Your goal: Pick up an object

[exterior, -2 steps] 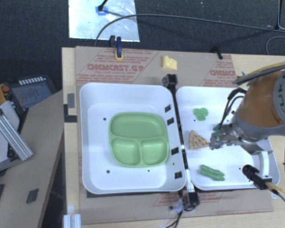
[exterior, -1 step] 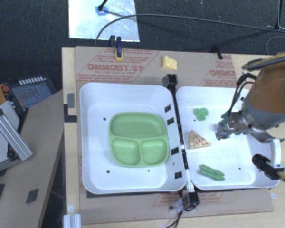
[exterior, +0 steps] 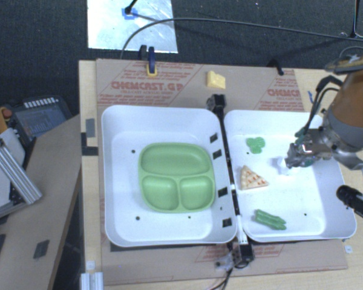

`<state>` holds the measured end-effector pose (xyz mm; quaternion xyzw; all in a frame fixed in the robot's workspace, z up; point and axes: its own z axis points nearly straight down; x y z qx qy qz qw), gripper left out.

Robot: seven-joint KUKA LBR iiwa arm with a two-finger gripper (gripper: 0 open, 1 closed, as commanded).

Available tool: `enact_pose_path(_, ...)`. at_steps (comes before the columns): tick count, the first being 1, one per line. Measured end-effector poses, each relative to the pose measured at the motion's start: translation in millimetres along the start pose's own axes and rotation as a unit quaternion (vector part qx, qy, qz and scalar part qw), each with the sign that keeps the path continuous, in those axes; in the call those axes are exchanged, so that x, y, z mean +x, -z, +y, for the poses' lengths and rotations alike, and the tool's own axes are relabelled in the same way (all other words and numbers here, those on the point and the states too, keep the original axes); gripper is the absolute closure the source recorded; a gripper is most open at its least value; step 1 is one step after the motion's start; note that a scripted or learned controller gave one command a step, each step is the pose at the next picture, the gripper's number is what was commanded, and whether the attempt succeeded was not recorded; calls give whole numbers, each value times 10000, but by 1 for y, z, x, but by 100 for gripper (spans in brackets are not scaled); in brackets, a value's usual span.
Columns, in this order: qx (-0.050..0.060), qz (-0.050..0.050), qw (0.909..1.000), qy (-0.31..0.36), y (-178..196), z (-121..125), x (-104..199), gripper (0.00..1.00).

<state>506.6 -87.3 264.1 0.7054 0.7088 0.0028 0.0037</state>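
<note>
Camera view: arm low over the right bin, nothing lifted as far as can be seen.

The gripper (exterior: 297, 154) sits down near the floor of the right bin (exterior: 327, 225), toward its right half, and whether it is open or clamped cannot be told from this slant. Three candidates lie loose on the white: a small green piece (exterior: 255, 143) up near the bin's back, a pizza-slice toy (exterior: 252, 178) in the middle by the divider, and a green bean-like piece (exterior: 270, 219) toward the front edge. All three rest apart from the tool. Over in the left bin (exterior: 118, 125), a green divided tray (exterior: 174, 177) sits alone. My read: the pick is yet to be made, with the grasp and lift both ahead.
</note>
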Motion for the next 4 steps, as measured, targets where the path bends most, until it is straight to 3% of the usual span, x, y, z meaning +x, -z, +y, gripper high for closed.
enact_pose_path(3, 35, 11, 10000, 19, -25, 60, 137, 100)
enact_pose_path(4, 26, 19, 10000, 23, -23, 90, 185, 100)
